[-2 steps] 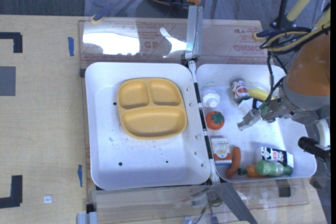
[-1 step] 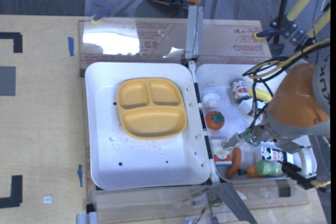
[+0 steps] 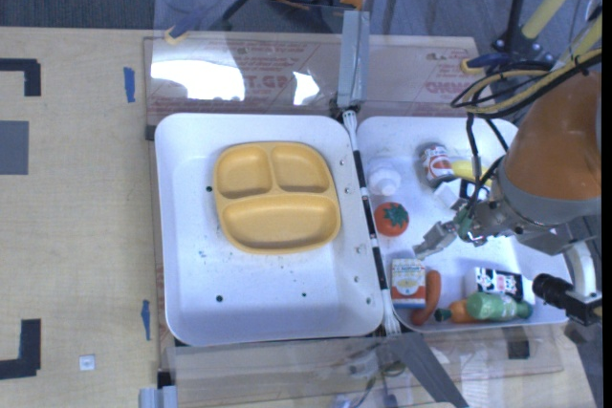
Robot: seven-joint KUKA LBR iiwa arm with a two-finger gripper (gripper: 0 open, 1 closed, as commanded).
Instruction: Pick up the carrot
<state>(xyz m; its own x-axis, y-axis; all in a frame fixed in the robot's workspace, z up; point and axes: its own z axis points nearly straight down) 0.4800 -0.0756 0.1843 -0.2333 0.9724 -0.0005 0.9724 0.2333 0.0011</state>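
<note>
The carrot (image 3: 461,311) lies along the near edge of the right bin (image 3: 405,137), a small orange body with a green leafy top (image 3: 497,307) pointing right. My gripper (image 3: 446,234) hangs over the middle of that bin, above and a little left of the carrot and clear of it. It sits just right of a red tomato (image 3: 391,219). Nothing shows in its grasp. The arm's orange band (image 3: 564,143) covers the bin's right side.
A juice box (image 3: 408,282) and a reddish sausage (image 3: 433,289) lie just left of the carrot, and a black-and-white carton (image 3: 497,282) sits above its leaves. A can (image 3: 438,163), a white cup (image 3: 384,179) and a yellow piece (image 3: 463,169) sit farther back. The left bin (image 3: 182,234) holds a yellow divided plate (image 3: 277,196).
</note>
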